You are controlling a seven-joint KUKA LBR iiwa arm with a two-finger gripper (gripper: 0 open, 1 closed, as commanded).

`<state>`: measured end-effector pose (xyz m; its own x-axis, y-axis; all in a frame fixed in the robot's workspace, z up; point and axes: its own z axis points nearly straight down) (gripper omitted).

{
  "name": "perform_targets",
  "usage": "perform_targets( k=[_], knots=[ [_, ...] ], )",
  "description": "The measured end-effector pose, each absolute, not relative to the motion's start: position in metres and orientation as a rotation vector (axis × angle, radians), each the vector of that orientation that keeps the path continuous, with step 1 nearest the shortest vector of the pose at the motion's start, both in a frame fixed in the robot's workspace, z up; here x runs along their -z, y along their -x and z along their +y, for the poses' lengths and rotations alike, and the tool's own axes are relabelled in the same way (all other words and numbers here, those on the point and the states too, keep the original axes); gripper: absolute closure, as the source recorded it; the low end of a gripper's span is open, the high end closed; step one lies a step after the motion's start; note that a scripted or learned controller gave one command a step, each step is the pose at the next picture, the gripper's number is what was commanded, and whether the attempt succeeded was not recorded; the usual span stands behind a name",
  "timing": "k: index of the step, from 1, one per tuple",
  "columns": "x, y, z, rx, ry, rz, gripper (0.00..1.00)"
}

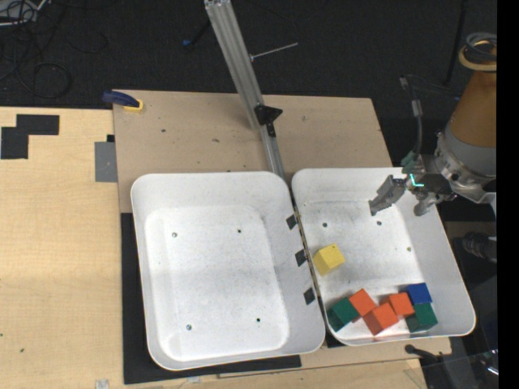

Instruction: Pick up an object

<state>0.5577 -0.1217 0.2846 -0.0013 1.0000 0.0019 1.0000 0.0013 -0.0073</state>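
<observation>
Scanning left to right: blue-yellow clamp [123, 100] at wooden bench [57, 241] back edge. Left bin [154, 197] bare white. Metal rail [240, 63] slants down to seam between bins. Right bin [454, 298]: yellow block [329, 258] alone near left wall; cluster at front edge, touching — green block [343, 312], orange blocks [379, 309], blue block [418, 293], dark green block [422, 318]. Gripper [404, 198] over right bin back-right, fingers spread, nothing between, well apart from blocks. Arm [474, 120] enters from right.
</observation>
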Motion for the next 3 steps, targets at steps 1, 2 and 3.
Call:
perform_targets(
  k=[1, 2, 3],
  knots=[
    [-0.287, -0.558, -0.123, -0.002, 2.221, -2.218, 0.0],
    [-0.236, -0.561, -0.132, -0.005, 2.219, -2.217, 0.0],
    [-0.181, -0.559, -0.122, -0.008, 2.221, -2.209, 0.0]
  ],
)
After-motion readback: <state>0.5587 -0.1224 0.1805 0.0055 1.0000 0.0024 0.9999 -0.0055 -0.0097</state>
